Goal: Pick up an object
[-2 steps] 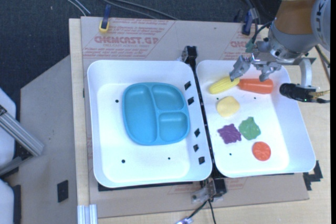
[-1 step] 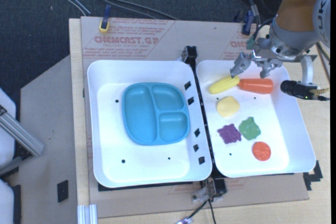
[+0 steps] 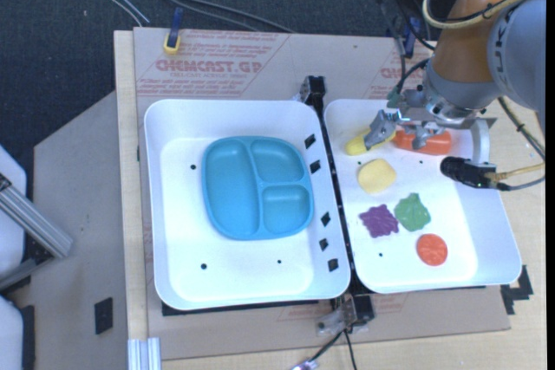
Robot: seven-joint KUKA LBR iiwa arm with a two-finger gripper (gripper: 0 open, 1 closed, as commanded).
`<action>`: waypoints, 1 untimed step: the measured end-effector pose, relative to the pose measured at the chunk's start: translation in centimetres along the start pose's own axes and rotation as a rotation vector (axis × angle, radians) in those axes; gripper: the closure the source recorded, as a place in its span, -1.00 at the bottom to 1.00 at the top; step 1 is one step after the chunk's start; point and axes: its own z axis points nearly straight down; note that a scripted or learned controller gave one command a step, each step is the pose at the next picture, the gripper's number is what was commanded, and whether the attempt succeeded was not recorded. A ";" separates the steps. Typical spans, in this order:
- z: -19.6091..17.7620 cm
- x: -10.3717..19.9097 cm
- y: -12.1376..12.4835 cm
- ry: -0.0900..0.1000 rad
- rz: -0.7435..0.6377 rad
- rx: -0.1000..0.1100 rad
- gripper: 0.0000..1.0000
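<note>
From where I stand the arm (image 3: 486,30) comes in from the right and hangs its end effector (image 3: 401,132) low over the far end of the right bin (image 3: 494,260), the one that carries all the small toys; the left bin (image 3: 173,256) only bears a blue divided plate (image 3: 257,186). Right at the end effector sits an orange piece (image 3: 425,139), half hidden under the wrist hardware, its long side seeming to run across the bin, left to right. I cannot tell whether the fingers are spread or pressed together, nor whether anything lies between them, since the metal parts and the orange piece overlap. Just to the left of it, touching or nearly so, lies a small yellow piece (image 3: 356,146), and a little nearer to me a larger pale yellow lump (image 3: 376,176). Further toward the near edge sit a purple piece (image 3: 379,221), a green piece (image 3: 413,211) just beside it, and a red-orange round one (image 3: 432,249), all well apart from the end effector. So the thing that matters, as I judge it, is that the orange piece lies directly beneath the end effector, with the small yellow one to its left as a close neighbour; a straight descent would meet the orange piece first, and a closing across its short side looks the likelier way to catch it without nudging the yellow one
</note>
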 end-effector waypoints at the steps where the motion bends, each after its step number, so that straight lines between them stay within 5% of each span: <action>1: 4.2 -0.1 -0.2 -0.001 0.001 -0.003 -1.00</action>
